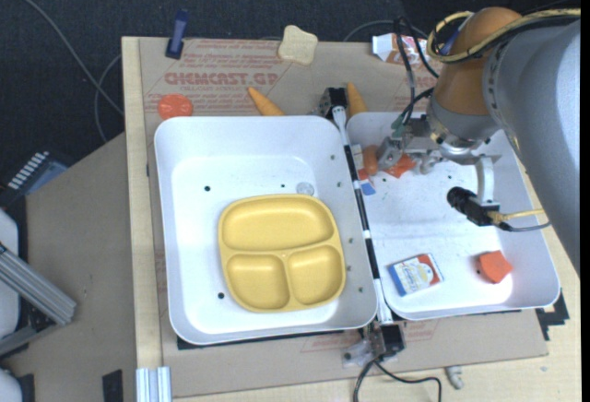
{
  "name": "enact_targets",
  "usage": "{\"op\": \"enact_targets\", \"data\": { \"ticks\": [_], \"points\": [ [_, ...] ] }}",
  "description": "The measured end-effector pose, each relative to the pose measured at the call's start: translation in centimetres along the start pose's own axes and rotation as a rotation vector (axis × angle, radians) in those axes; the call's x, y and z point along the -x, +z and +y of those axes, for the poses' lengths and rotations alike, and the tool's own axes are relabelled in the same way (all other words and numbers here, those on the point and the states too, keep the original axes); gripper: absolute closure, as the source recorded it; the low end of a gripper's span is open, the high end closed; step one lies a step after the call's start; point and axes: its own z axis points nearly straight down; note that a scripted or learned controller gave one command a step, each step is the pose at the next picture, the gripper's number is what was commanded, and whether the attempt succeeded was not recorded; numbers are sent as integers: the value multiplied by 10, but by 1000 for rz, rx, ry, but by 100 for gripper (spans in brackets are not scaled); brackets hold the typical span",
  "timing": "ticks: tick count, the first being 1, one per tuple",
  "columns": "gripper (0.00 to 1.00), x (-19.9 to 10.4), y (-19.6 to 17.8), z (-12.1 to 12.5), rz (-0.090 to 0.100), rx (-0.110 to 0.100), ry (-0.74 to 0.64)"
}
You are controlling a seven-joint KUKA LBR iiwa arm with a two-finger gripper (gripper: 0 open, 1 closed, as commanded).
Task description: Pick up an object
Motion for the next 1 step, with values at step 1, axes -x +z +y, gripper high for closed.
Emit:
{"op": "enact_targets", "data": {
  "ticks": [1],
  "points": [
    [0,1,5,25,1,-3,0]
  ]
}}
